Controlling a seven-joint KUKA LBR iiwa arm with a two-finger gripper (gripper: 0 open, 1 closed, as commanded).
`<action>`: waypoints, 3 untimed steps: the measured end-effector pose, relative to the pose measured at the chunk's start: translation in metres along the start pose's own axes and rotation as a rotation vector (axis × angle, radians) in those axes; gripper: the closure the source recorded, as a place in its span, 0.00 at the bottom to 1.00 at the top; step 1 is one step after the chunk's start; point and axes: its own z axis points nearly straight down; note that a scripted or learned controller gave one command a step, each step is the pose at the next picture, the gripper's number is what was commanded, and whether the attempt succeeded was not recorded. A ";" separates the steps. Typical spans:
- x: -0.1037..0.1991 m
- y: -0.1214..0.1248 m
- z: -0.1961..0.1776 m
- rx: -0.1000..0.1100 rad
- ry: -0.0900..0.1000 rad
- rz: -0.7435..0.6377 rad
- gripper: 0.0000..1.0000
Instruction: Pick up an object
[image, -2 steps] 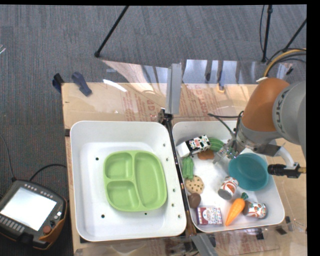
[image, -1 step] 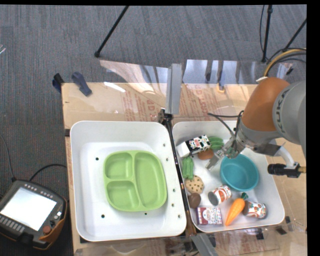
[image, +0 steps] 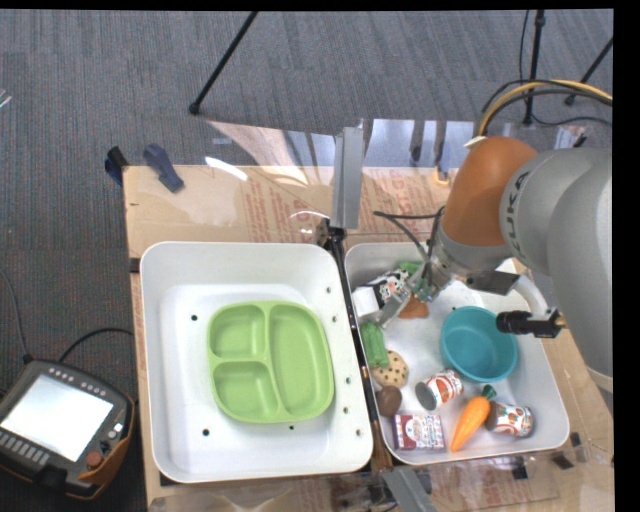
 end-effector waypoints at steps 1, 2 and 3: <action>-0.013 -0.005 -0.016 -0.005 -0.032 0.006 1.00; -0.004 0.001 -0.166 -0.021 -0.016 0.123 1.00; -0.031 -0.026 -0.035 -0.019 -0.017 0.127 1.00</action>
